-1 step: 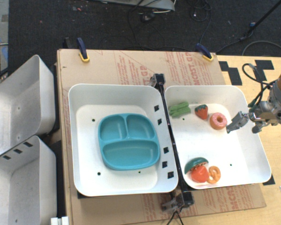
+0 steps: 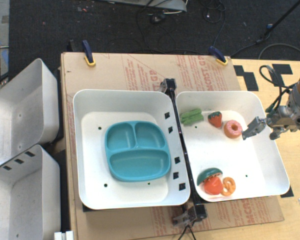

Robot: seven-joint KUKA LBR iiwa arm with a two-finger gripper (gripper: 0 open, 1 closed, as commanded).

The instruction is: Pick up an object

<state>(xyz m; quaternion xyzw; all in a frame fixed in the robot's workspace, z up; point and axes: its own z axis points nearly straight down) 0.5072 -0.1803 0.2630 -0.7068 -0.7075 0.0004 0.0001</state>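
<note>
From my remote station, the gripper [image 2: 260, 128] hangs at the right rim of the right-hand bin [image 2: 270, 156], one dark finger [image 2: 253, 128] reaching in over the white floor toward the pink doughnut [image 2: 233, 129]. I cannot tell whether the pincer is wide or narrow at this slant; I see nothing between its fingers, so I judge the pick not yet made.

Every candidate lies on the bin floor. The doughnut sits just beside the finger's tip, and I can't say whether the two touch. A strawberry [image 2: 215, 118] lies next to it, and a green vegetable [image 2: 191, 116] rests near the divider. At the front of the same bin, a red piece with a teal cap [image 2: 212, 181] touches an orange ring [image 2: 228, 185].

The left-hand bin [image 2: 90, 149] carries a teal divided tray [image 2: 138, 151], well apart from the arm.

By my reading, the reach is under way; closing on a piece and lifting it remain.
</note>
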